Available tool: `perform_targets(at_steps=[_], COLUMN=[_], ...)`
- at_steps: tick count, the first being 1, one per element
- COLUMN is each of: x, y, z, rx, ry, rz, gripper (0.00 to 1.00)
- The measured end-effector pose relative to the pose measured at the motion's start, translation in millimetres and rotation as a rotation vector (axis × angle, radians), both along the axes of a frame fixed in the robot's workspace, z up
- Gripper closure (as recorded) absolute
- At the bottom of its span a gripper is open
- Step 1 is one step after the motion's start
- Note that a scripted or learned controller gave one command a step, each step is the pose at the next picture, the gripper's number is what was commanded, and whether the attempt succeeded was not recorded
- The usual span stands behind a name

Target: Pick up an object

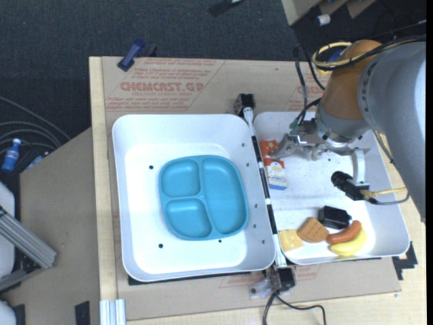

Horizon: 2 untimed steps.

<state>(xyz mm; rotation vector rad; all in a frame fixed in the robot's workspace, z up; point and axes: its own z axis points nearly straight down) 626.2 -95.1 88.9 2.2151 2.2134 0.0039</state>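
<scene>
My gripper (306, 143) hangs over the upper part of the right bin (385, 202), below the orange band (345, 80) of the arm. A small red, white and blue carton (274, 168) lies just left of and below it, against the bin's left wall. Toward the front of this bin lie a black block (335, 217), a round brown cookie (312, 230), a reddish sausage (345, 233), a yellow banana (350, 246) and a pale yellow cheese wedge (289, 240). I see nothing in the gripper.
A blue divided plate (203, 196) rests in the left bin (135, 154). A black clamp (245, 103) sits where the bins meet at the back. The grey arm (399, 107) covers the right bin's back right corner. A yellow cable (385, 193) runs beside it.
</scene>
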Motion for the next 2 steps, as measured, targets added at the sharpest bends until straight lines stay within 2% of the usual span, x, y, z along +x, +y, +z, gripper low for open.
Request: perform_targets(at_steps=[1,2], x=[0.5,-0.7], y=[1.5,-6.9], z=[9.9,11.5], rx=[0.001,-0.011], ry=[-0.001,0.001], rz=[0.002,-0.004], gripper=[1.0,0.0])
